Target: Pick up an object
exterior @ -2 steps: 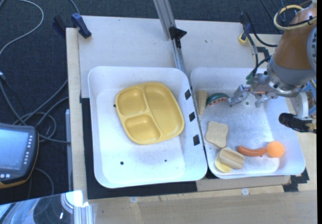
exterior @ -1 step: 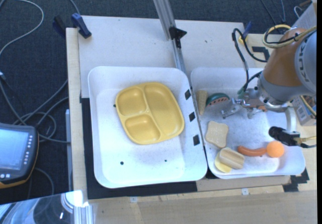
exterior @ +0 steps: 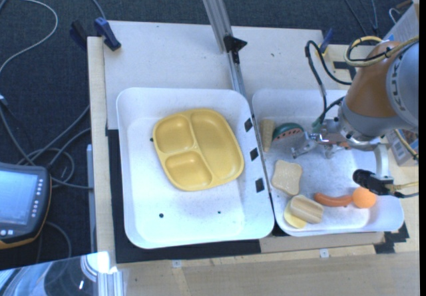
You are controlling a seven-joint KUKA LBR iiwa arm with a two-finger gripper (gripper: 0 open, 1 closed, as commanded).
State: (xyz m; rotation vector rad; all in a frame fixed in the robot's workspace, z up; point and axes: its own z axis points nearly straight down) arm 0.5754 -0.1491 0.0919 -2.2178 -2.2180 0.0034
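Observation:
The right bin (exterior: 333, 105) holds several food items. A green and red piece (exterior: 287, 132) lies near its left wall, with a pale yellow slab (exterior: 267, 134) beside it. A toast slice (exterior: 287, 177) sits lower, and a tan bun (exterior: 303, 210) is at the front. An orange carrot (exterior: 335, 200) and an orange ball (exterior: 363, 197) lie at the front right. My gripper (exterior: 298, 150) reaches in from the right, low over the bin floor, just right of and below the green and red piece and above the toast. Nothing shows in its grasp.
The left bin (exterior: 133, 221) carries a yellow divided plate (exterior: 196, 149). A metal post (exterior: 219, 15) slants down to the gap between the bins. Cables (exterior: 319, 75) hang by the arm at the back right. A screen (exterior: 20, 201) sits at far left.

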